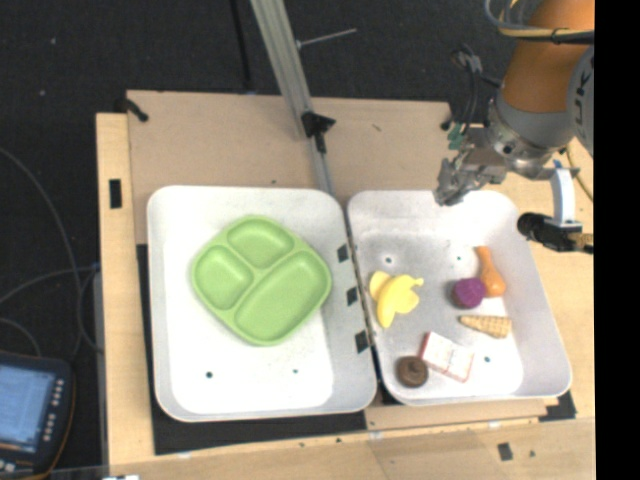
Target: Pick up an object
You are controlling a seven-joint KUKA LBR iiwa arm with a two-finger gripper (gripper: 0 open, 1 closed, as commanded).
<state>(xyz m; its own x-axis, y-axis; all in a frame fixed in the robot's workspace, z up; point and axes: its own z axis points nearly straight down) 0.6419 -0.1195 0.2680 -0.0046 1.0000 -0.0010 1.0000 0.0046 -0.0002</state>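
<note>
— Dark carpet all round, and a pale wooden bench (pixel 240 118) in the middle carrying two white bins side by side. See how the load is split?

— I do. Left bin (pixel 180 368) has just the green divided plate (pixel 262 279), sitting dead centre. Everything small is in the right bin (pixel 420 218).

— Which makes sense for a picking job: loose pieces spread out so the arm can get at one without knocking the rest. Yellow banana (pixel 393 296) at nine o'clock in that bin, purple plum (pixel 468 292) near the middle, an orange carrot (pixel 489 271) touching it at about two o'clock.

— And below the plum, at five o'clock, a tan cone (pixel 486 324) lying on its side. Then a red-and-white box (pixel 447 356) and a brown doughnut (pixel 411 371) along the six o'clock edge, just beside each other.

— Gripper (pixel 452 186) is up at twelve o'clock, hanging over the bin's far rim, well apart from every toy.

— Open or closed?

— Can't tell from here; it's a dark lump against the white. Nothing is in it, that much I'd say.

— So nothing picked yet. My guess is it's parked high to pick a target, and the banana looks easiest, with clear floor around it.

— The carrot and plum would be trickier, pressed together like that.
</note>
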